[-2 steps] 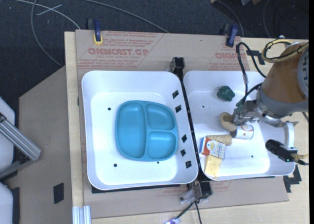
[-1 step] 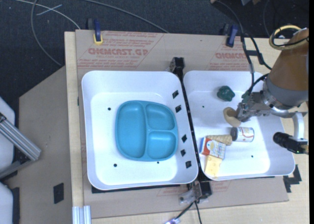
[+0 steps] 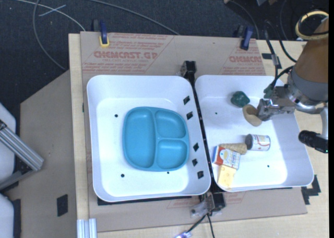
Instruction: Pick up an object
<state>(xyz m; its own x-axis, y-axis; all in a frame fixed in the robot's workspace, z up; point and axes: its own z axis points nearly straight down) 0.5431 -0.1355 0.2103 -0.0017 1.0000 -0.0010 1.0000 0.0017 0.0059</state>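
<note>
The right bin [image 3: 284,171] holds several small objects. A dark green lump [image 3: 240,97] lies toward the back. Just in front of it is a tan, rounded piece [image 3: 252,116]. A small can [image 3: 259,142] lies on its side near the middle, and a red, white and yellow carton [image 3: 227,159] rests at the front left. My gripper [image 3: 265,108] hangs low over the back right of this bin, right beside the tan piece and at its right edge. Whether it touches the piece is unclear.
In the left bin [image 3: 99,127] sits a blue divided plate [image 3: 155,138]. A black divider with clips [image 3: 194,122] runs between the bins. Clamps [image 3: 104,37] hold the cardboard-covered bench at the back. Cables trail past the far right of the bench.
</note>
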